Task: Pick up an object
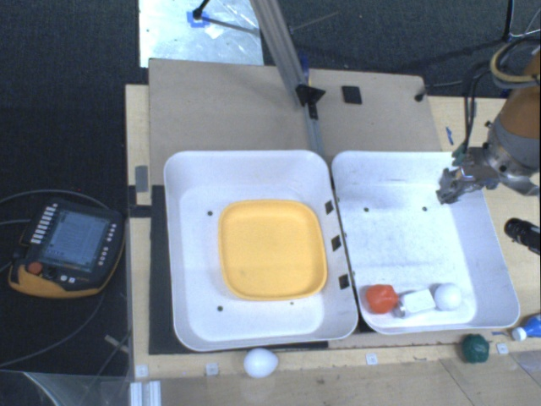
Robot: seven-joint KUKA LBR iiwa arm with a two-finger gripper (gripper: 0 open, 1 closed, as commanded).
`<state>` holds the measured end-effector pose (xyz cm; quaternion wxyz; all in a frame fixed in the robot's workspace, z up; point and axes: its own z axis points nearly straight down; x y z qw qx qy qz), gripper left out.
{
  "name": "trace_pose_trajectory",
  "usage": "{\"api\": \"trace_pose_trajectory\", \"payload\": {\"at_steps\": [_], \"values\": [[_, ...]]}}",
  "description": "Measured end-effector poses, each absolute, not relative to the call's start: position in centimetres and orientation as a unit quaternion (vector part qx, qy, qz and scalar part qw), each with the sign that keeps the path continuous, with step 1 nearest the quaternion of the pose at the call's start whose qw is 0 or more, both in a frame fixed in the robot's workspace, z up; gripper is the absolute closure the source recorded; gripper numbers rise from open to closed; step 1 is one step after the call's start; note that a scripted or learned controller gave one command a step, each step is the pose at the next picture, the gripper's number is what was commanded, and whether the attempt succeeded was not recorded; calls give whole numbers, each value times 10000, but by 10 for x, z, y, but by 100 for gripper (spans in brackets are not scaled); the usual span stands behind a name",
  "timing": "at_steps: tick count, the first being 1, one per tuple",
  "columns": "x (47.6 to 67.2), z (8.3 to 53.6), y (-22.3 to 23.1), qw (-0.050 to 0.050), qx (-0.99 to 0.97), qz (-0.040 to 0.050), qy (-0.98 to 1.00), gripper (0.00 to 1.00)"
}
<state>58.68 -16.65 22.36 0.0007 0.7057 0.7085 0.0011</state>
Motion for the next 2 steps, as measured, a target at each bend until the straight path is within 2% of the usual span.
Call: {"api": "trace_pose_trajectory", "payload": {"at_steps": [2], "values": [[569,221,-63,-2,7052,7,7090,100]]}}
